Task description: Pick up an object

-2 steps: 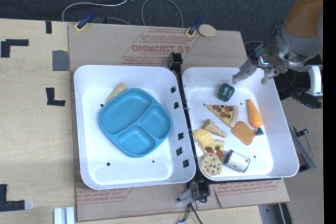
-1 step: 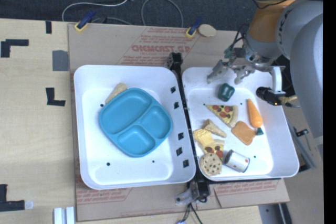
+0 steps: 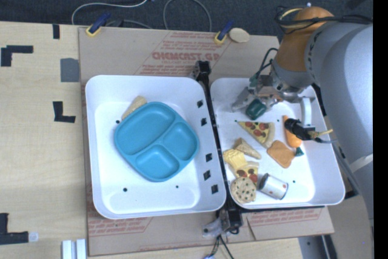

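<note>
While the two-finger gripper (image 3: 255,101) hangs in the right white bin (image 3: 321,188), fingers apparently clamping a small dark-green block (image 3: 255,109), lifting seems next.

We see a small dark-green object (image 3: 256,109) at the gripper (image 3: 254,104), lying just above the pizza slice (image 3: 257,130), whose tip points toward the cookie (image 3: 244,189) below in the same bin.
</note>
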You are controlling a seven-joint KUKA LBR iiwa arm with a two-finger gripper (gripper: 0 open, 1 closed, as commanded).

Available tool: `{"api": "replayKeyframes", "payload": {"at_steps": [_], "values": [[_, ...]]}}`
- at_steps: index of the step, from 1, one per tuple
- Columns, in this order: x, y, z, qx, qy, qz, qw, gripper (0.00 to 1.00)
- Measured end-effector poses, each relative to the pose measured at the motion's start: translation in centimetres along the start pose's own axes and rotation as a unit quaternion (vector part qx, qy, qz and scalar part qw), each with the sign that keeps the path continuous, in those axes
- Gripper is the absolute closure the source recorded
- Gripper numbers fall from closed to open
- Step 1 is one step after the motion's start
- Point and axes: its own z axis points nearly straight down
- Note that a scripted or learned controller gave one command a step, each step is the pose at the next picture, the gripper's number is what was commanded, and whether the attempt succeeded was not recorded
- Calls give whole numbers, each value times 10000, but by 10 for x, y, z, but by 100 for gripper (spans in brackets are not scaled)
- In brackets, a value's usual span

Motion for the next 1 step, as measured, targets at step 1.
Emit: {"api": "replayKeyframes", "payload": {"at_steps": [1], "values": [[0, 1, -13, -8, -6, -5, 10000, 100]]}}
